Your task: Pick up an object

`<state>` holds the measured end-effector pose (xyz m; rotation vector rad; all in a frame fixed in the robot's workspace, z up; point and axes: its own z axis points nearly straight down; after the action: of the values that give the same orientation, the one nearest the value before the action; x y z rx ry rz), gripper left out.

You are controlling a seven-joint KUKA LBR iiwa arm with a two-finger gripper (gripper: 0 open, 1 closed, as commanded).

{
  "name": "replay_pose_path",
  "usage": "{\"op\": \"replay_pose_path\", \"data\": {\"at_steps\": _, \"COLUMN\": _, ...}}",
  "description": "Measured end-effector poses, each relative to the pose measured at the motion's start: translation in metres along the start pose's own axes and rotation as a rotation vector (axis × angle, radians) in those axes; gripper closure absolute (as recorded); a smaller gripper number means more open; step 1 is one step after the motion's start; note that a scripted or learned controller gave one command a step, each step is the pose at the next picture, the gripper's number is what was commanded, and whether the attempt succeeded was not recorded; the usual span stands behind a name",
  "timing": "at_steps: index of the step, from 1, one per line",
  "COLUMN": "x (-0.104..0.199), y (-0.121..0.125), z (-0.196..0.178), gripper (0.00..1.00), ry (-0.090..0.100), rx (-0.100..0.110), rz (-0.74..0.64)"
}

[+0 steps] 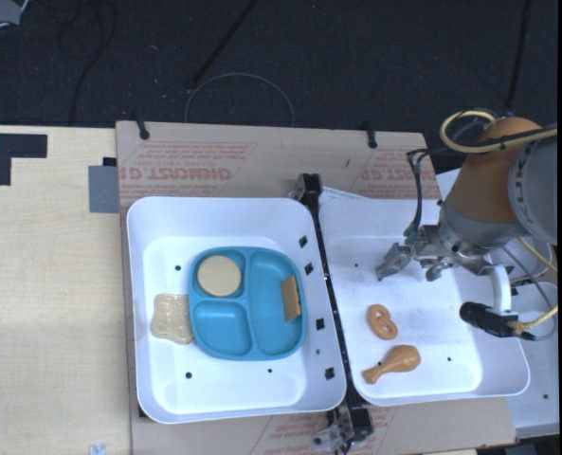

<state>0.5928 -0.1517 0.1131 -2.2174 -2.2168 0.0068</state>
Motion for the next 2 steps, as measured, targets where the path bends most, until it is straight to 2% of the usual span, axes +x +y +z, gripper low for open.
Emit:
{"op": "replay_pose_path", "data": {"at_steps": 1, "x": -0.001, "y": 0.001, "z": -0.013, "gripper": 1.00, "ry": 0.000, "rx": -0.003, "rz": 0.003}}
{"op": "replay_pose_path", "data": {"at_steps": 2, "x": -0.004, "y": 0.000, "z": -0.055, "gripper": 1.00, "ry": -0.001, "rx": -0.008, "rz": 0.005}}
